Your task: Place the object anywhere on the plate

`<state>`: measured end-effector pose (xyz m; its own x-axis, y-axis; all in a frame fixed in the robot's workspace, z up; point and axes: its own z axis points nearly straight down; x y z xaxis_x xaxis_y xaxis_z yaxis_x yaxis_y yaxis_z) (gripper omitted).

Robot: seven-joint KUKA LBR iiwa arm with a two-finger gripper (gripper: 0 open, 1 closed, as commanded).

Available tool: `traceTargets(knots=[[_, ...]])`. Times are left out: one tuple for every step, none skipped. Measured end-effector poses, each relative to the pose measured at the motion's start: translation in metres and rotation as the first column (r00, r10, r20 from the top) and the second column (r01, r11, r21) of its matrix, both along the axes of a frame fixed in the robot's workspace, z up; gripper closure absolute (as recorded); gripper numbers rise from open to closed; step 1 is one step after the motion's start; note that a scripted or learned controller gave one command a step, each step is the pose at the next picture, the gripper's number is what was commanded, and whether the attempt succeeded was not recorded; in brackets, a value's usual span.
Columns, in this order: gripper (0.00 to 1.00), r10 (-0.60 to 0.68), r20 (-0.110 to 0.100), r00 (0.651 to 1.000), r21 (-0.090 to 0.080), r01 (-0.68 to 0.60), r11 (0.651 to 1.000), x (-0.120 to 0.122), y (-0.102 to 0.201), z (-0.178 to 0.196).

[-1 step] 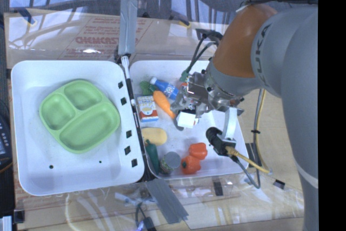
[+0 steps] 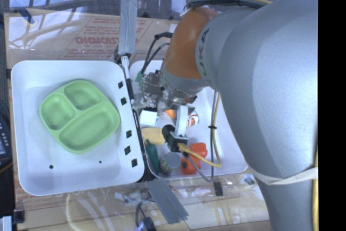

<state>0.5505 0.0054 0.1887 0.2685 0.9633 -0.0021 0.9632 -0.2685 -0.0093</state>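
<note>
At the near edge of the worktop [image 2: 227, 205] strips of grey tape [image 2: 167, 200] hold down clear sheeting; just beyond them the two white bins sit side by side. In the near end of the right bin [image 2: 232, 162] the objects crowd together: a dark green piece [image 2: 152, 155] against the dividing wall, a grey cup-like thing [image 2: 172, 160] beside it, an orange-red toy [image 2: 193, 155] toward the right, a pale yellow piece [image 2: 153, 134] a little farther in, and a small orange ball [image 2: 170, 113] beyond that. The claw [image 2: 162, 108] hangs low over this heap, near the divider; whether its fingers are open or closed, I cannot tell, for the wrist hides them. In the left bin [image 2: 32, 176] the green plate [image 2: 79, 114], with three compartments, lies near the middle, well apart from the heap. The grey arm [image 2: 265, 78] with its orange band [image 2: 186, 46] covers the right bin's far end; brown cardboard [image 2: 81, 38] lines the worktop's far edge.
</note>
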Motion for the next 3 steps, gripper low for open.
traceTargets(knots=[[1.00,-0.206,0.006,0.979,-0.001,0.206,0.979,0.0523,-0.0117,0.0017],[0.00,-0.206,0.005,0.979,-0.001,0.206,0.979,0.0523,-0.0118,0.0019],[0.00,-0.157,0.000,0.988,-0.001,0.157,0.988,0.0485,-0.0082,0.0012]])
